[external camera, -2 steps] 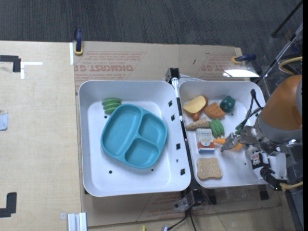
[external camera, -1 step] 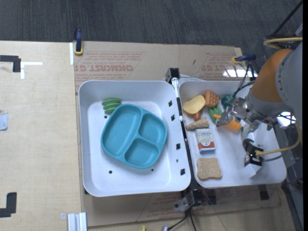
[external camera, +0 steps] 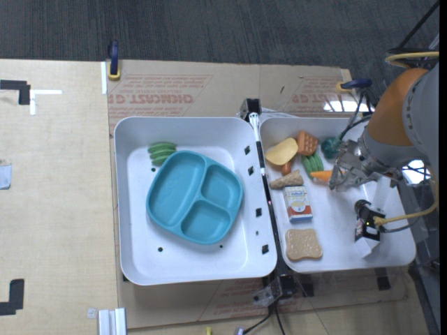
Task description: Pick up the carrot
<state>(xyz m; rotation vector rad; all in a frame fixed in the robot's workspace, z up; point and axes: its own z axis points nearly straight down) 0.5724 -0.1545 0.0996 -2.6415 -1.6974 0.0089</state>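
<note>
The carrot [external camera: 320, 175] is a small orange piece with a green leafy top [external camera: 313, 163]. It lies in the right bin [external camera: 391, 253], near the bin's middle and toward the back. My gripper [external camera: 339, 178] is low in that bin, right against the carrot's right end. The grey arm with its orange band [external camera: 391, 110] comes in from the right above it. The wrist hides how the jaws stand and whether the carrot is between them.
Around the carrot lie a yellow wedge [external camera: 281, 151], an orange-red waffle piece [external camera: 306, 142], a dark green item [external camera: 328, 146], a brown crust [external camera: 286, 181], a small carton [external camera: 299, 204] and a toast slice [external camera: 303, 244]. The left bin [external camera: 133, 257] holds a blue divided plate [external camera: 194, 196] and a green pod [external camera: 162, 151].
</note>
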